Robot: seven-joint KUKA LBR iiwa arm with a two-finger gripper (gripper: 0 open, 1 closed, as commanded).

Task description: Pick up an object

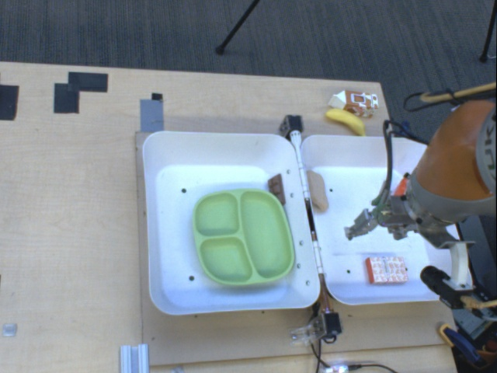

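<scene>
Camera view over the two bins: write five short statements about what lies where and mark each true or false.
1. The green divided plate lies in the left bin. True.
2. The red-and-white packet lies in the left bin. False: it lies in the right bin, near the front wall.
3. The banana lies on the bench outside the bins. True.
4. The end effector is over the left bin. False: it is over the right bin.
5. The tan oblong object lies on the green plate. False: it lies in the right bin, beside the divider between the bins.
</scene>
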